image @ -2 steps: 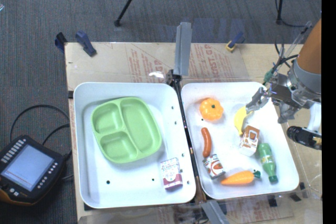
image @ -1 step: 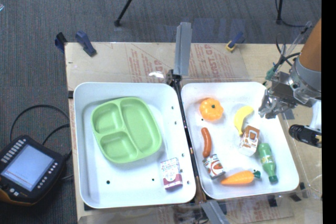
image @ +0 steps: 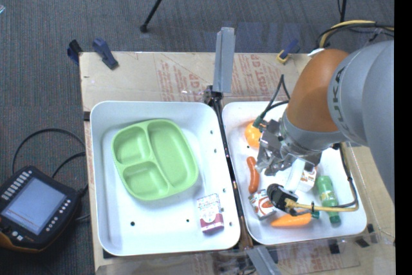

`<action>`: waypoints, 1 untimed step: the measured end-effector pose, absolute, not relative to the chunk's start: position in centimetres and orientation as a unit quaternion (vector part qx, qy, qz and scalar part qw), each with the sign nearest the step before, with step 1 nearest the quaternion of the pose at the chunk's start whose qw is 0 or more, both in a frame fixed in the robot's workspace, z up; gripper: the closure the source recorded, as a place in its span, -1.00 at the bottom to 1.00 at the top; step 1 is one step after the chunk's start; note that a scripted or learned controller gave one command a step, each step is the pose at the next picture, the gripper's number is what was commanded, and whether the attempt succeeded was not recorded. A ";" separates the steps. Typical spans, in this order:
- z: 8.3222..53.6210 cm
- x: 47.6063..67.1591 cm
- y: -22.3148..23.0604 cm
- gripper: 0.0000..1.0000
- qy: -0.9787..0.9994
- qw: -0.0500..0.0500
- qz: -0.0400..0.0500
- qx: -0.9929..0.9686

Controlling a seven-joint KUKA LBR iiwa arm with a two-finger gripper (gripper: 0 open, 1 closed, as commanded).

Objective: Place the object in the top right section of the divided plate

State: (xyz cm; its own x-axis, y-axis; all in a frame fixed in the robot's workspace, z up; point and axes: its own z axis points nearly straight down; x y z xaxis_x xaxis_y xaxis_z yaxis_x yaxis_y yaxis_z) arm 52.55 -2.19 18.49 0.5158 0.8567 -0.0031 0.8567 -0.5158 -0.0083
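A light green divided plate (image: 168, 155) lies in the left bin (image: 106, 216), with nothing in its three sections. My gripper (image: 270, 163) hangs low over the right bin (image: 357, 216), under the grey wrist and orange band. It is just right of a red sausage (image: 252, 175) and below an orange-yellow fruit (image: 251, 134). Around it lie a white box (image: 303, 176), a red-and-white carton (image: 262, 205), a carrot (image: 291, 221) and a green bottle (image: 326, 191). The wrist hides what is directly under the gripper.
A small white-and-maroon box (image: 210, 212) lies in the left bin's near right corner. A grey upright post (image: 224, 64) stands behind the wall between the bins. A teach pendant (image: 33, 206) sits on the floor at left.
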 end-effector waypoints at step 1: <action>21.5 50.4 -12.8 1.00 -0.538 0.001 0.002 -0.843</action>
